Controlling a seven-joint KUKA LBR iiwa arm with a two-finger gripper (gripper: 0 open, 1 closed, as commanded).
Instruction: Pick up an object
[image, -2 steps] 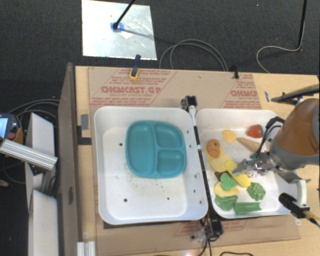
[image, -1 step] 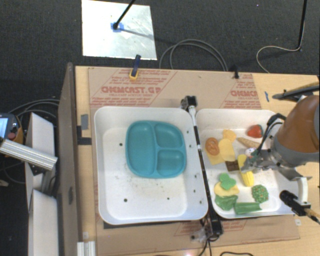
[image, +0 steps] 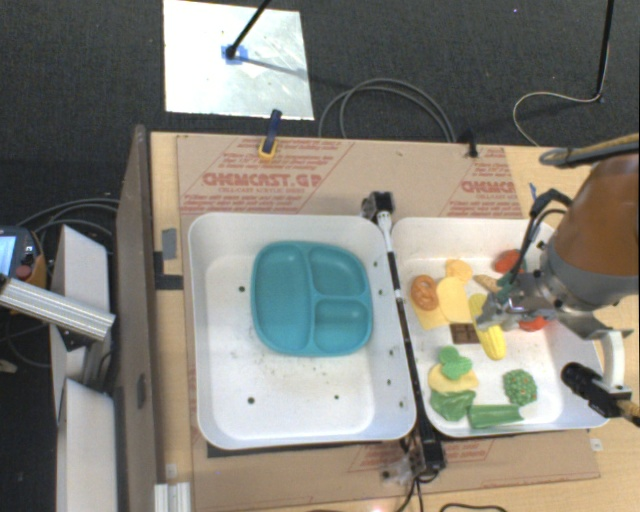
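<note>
Glossy moulded toy foods (image: 470, 350) beside smooth teal compartment plate (image: 311, 298).

"chemcast gp" on cardboard sheet (image: 300, 170)

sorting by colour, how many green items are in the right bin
3, all near the right bin's front edge: a leafy green piece on a yellow one, a broccoli-like floret to its right, and a long green vegetable along the front. The arm may hide others.
</note>
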